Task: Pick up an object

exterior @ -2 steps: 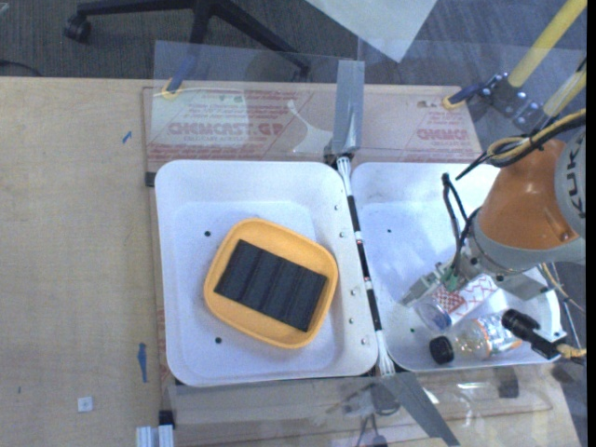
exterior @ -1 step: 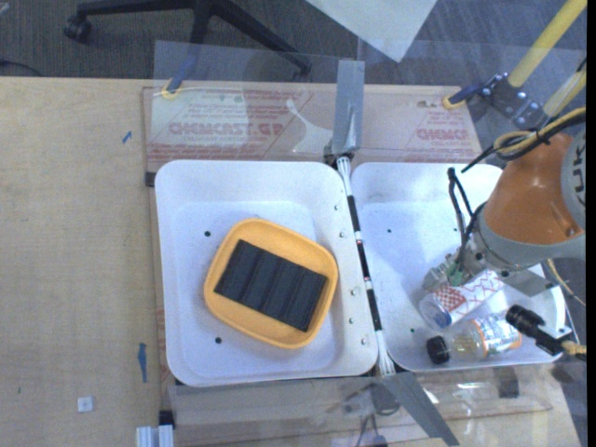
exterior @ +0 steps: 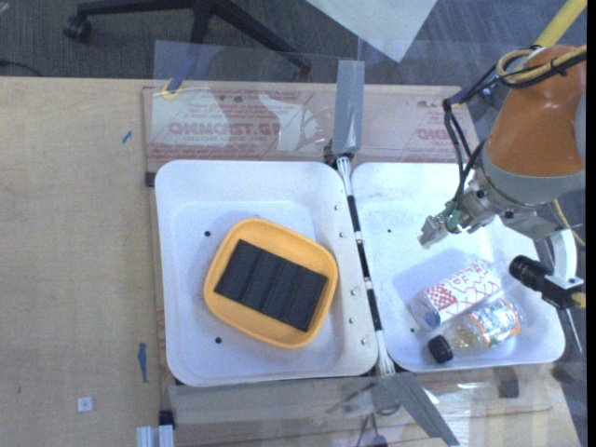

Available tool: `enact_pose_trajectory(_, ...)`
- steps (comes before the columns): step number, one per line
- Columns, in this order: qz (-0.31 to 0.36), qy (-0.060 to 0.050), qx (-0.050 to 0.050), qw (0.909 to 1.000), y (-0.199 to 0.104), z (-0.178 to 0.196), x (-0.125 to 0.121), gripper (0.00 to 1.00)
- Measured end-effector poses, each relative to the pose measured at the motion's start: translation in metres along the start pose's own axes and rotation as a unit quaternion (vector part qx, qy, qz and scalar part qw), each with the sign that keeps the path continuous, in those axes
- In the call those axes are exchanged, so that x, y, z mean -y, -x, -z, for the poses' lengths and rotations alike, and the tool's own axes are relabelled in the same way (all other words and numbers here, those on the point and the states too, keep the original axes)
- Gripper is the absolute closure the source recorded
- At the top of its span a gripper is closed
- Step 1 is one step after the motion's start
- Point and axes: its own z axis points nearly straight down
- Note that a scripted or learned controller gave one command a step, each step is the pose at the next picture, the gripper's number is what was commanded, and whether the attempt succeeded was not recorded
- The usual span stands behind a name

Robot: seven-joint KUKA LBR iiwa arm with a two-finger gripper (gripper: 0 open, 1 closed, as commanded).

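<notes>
The right bin (exterior: 396, 198) holds a red-and-white patterned can (exterior: 453, 293) lying on its side. Just in front of the can lies a clear plastic bottle (exterior: 477, 329) with a black cap and an orange label. My gripper (exterior: 438, 229) hangs over the middle of the right bin, up and to the left of the can, apart from both objects. Nothing shows in its grip. In the left bin (exterior: 186, 203), a yellow square dish (exterior: 220, 266) carries a black ribbed block (exterior: 272, 285).
The grey arm with its orange band (exterior: 535, 128) covers the right bin's far right corner. A black cylindrical part (exterior: 533, 273) juts over that bin's right edge. A ridge (exterior: 358, 250) divides the two bins. Bare white floor lies in the right bin's left half.
</notes>
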Motion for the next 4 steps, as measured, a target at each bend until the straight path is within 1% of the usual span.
enact_pose_trajectory(1,0.0,0.0,0.0,1.0,0.0,0.0,0.0,0.0)
enact_pose_trajectory(2,-0.008,0.0,0.0,1.0,0.063,-0.105,0.046,0.0)
enact_pose_trajectory(3,-0.008,0.0,0.0,1.0,0.063,-0.105,0.046,0.0)
enact_pose_trajectory(4,0.017,0.007,0.004,0.9998,0.047,-0.143,0.074,0.0)
